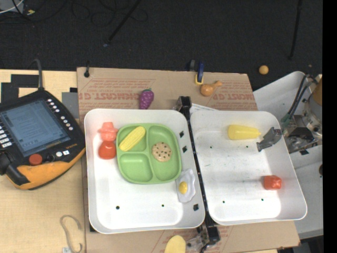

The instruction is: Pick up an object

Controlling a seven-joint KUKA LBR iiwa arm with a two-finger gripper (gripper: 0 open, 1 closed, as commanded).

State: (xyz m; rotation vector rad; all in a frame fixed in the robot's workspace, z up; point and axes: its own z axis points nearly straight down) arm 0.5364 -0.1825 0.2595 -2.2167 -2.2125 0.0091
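- The gripper [269, 139] sits near the right edge of the right bin [247, 207]. I cannot tell if it is wide or narrow, because it looks like one dark lump from up here. Nothing shows in it.
- The closest thing to grab is the yellow block [243, 132]. It lies in the far part of the right bin, just beside the gripper, on its left. They look a tiny bit apart.
- The yellow block lies flat. Its long way runs left to right across the bin. One end points at the gripper and the other end points at the middle wall between the bins.
- What could go wrong: the gripper may come at the block from its end. Then it could push the block along the smooth white floor and not catch it.
- The block looks rounded, so it might roll or pop out when squeezed.
- A small red block [272, 182] sits in the near right part of the same bin, well apart. If the arm goes down between the two, it may grab only air.
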